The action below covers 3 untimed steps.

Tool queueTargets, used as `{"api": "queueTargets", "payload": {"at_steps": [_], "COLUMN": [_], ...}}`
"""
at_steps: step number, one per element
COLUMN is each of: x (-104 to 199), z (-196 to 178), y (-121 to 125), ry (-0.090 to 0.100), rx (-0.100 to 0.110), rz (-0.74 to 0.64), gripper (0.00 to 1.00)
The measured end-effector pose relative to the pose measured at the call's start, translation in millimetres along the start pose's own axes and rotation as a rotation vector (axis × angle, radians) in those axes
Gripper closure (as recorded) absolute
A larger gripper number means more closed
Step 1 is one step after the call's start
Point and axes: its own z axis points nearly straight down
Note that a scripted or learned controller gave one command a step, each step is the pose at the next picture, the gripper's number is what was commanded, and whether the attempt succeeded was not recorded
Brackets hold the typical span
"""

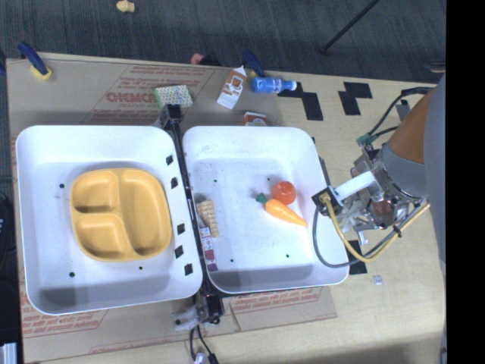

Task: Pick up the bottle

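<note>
A small blue bottle [271, 86] lies on its side on the bench, behind the right bin [250, 146] and outside it. My gripper [365, 220] hangs past the right bin's right rim, low over the bench, with yellow cable looped around it. It is far from the bottle, roughly a bin's depth nearer the front and further right. Nothing shows in the gripper.
The right bin holds an orange carrot [286, 213], a red ball-like fruit [284, 191] and a beige wafer [206, 217]. A yellow divided plate [121, 212] fills the left bin [45, 154]. A small carton [233, 88] and a green sponge [173, 95] lie near the bottle.
</note>
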Motion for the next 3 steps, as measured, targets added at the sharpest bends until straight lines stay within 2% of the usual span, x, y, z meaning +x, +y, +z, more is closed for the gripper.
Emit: {"api": "queueTargets", "payload": {"at_steps": [1,3], "x": [0,0], "z": [-40,-8], "y": [0,0], "ry": [0.002,0.0], "rx": [-0.003,-0.001], "rz": [0.0,0.001], "gripper": [1.0,1.0]}}
